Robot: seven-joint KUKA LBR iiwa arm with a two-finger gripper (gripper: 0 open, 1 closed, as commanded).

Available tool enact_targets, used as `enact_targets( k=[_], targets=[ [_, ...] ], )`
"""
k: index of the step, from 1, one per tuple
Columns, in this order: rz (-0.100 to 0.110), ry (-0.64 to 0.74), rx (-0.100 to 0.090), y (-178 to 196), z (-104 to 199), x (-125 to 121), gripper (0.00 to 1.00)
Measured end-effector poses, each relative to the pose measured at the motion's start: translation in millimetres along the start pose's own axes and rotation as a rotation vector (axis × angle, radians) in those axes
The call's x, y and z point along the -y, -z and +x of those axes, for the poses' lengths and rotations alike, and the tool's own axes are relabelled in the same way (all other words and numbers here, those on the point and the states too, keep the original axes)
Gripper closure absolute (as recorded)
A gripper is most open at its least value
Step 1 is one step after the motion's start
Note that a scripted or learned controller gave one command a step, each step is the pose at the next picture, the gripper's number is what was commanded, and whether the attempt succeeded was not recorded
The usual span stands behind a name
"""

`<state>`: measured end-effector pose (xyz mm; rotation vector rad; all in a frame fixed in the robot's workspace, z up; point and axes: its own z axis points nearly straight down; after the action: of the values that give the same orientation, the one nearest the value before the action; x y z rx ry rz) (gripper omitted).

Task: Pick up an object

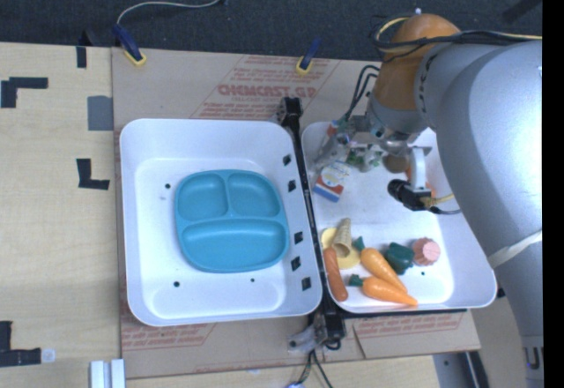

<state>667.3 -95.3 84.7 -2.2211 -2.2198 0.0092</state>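
Note:
My gripper (339, 151) hangs over the far left part of the right bin (458, 285), under the arm's orange band. Just below it lies a small white carton with red and blue ends (329, 184). Whether anything sits between the fingers cannot be made out. Toward the bin's front lie two orange carrots (381, 264), a reddish sausage (334, 275), a beige cone-shaped piece (341, 235) on a yellow piece, a dark green item (398, 255) and a pink round piece (427, 251).
The left bin (145, 201) holds a blue divided plate (232, 220). A black clip strip (296, 192) runs between the bins. The big grey arm (493, 139) covers the right bin's right side. Cardboard lies under both bins.

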Motion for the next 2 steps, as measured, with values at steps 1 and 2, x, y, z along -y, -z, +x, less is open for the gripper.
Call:
enact_targets(
  k=[1, 2],
  targets=[
    [-0.002, 0.001, 0.002, 10.0, 0.0, -0.3, 1.00],
    [-0.002, 0.001, 0.002, 9.8, -0.1, -0.3, 0.00]
  ],
)
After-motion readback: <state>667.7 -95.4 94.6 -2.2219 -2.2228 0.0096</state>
